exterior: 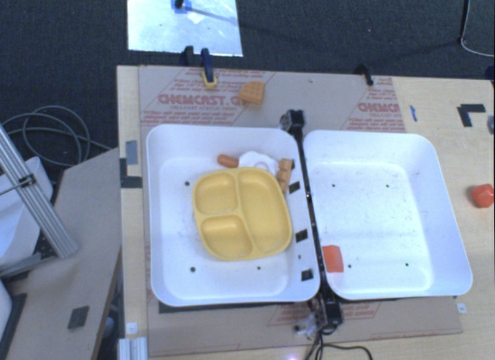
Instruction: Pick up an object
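Yellow plate (241,215) lay in the left bin (166,273), near its middle and slightly turned, with smaller things crowded along its far edge. A small orange sausage-shaped piece (228,161) lay just beyond the plate's far left corner. A white object (257,162) lay beside that piece, touching or partly tucked under the plate's rim. A tan piece (285,171) sat close to the wall shared with the other bin. Nothing lay on top of the plate. In the right bin (441,196) a single orange-red block (332,258) sat near the front left corner, well apart from everything else. How the gripper stood could not be told.

The plate was pale yellow plastic with rounded corners. It was divided into three shallow compartments, two at the far side and one at the near side.

Both bins were white and rested on a cardboard sheet (193,99) printed with red lettering, laid on a light wooden bench. A tan waffle-like piece (251,92) and a yellow clamp (209,78) sat on the cardboard beyond the left bin. Another orange-red item (482,195) lay on the bench to the right. Dark carpet surrounded the bench, with a silvery sheet (182,10) beyond it and looped cables (46,134) at the left.
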Controlling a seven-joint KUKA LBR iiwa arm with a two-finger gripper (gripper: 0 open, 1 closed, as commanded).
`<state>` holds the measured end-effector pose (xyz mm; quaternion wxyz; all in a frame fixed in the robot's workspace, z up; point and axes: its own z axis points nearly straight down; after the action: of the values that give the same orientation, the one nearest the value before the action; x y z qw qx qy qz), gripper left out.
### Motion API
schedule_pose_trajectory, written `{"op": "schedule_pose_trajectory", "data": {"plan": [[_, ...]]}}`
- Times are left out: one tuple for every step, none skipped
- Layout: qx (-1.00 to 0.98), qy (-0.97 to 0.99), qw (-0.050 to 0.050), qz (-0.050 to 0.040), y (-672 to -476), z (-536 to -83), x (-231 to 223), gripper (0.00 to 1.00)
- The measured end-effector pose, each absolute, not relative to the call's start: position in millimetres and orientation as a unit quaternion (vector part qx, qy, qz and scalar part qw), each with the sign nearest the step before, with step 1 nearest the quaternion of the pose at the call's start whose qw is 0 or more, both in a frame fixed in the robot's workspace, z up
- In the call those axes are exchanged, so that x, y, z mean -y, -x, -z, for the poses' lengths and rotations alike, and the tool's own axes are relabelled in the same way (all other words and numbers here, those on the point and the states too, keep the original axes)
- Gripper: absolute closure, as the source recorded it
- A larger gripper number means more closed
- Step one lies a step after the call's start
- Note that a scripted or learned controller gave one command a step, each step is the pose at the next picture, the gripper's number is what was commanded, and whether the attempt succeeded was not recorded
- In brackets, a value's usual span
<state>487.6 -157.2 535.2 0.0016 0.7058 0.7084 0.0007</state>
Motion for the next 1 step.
{"op": "schedule_pose_trajectory", "data": {"plan": [[-0.708, -0.706, 0.002, -0.0007, -487.6, -535.2, 157.2, 0.0]]}}
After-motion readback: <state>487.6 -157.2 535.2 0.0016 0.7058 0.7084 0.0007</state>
